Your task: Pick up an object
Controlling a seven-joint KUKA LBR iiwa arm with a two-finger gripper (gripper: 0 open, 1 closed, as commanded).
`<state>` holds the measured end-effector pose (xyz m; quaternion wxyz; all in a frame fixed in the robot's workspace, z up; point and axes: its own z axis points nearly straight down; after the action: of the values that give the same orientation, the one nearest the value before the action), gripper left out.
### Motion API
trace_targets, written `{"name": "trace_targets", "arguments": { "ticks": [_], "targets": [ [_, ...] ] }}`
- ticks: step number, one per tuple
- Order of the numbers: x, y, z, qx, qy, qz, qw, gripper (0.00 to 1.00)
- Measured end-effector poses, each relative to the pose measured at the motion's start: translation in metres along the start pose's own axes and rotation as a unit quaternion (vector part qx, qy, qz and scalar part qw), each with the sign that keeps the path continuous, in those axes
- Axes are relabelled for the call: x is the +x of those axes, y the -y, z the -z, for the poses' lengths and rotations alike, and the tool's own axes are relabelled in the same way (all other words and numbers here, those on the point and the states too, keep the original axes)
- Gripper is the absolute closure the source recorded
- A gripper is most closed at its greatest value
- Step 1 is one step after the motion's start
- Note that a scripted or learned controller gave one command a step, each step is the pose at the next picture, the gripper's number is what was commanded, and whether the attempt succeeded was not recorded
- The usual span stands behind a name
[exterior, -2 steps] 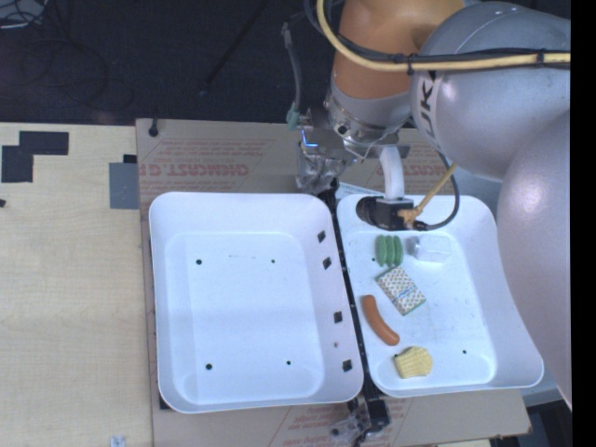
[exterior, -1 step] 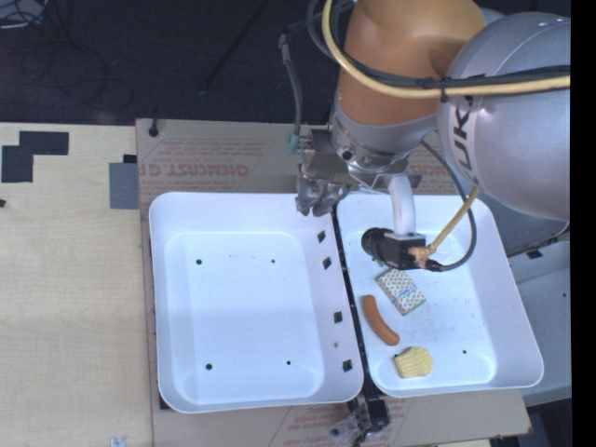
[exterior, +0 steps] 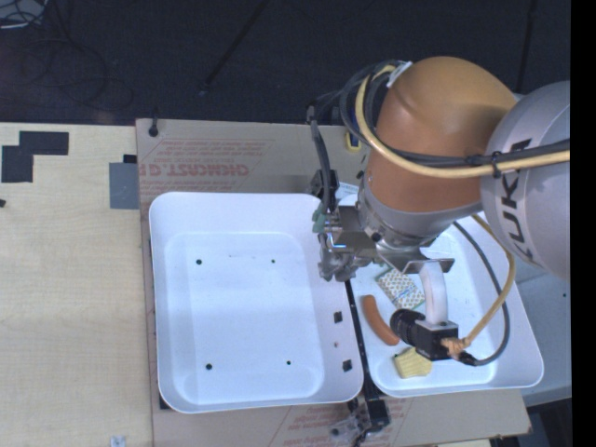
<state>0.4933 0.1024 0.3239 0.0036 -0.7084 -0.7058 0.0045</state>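
Sausage (exterior: 375, 319) beside checkered packet (exterior: 402, 288), yellow block (exterior: 411, 365) nearby.

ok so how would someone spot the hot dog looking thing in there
Look in the right-hand bin, below the arm's orange band. Near that bin's left wall lies the small sausage, slanted. It is long, rounded and orange-red, unlike the checkered packet and the pale yellow chunk nearby.

Bench holds 2 white bins (exterior: 177, 250). Right bin: 1 orange sausage (exterior: 379, 319), 1 yellow block (exterior: 411, 365), 1 checkered packet (exterior: 402, 289).
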Motion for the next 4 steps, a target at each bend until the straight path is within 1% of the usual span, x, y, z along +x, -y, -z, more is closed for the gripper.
{"name": "trace_targets", "arguments": {
  "ticks": [1, 2, 3, 4],
  "targets": [
    [-0.070, 0.018, -0.012, -0.002, 0.001, -0.002, 1.0000, 1.00],
    [-0.142, 0.018, -0.056, -0.001, 0.000, -0.002, 1.0000, 1.00],
    [-0.117, -0.005, 0.043, -0.010, -0.001, 0.004, 0.9999, 1.00],
    [-0.058, -0.031, 0.051, -0.005, -0.001, 0.005, 1.0000, 1.00]
  ]
}}
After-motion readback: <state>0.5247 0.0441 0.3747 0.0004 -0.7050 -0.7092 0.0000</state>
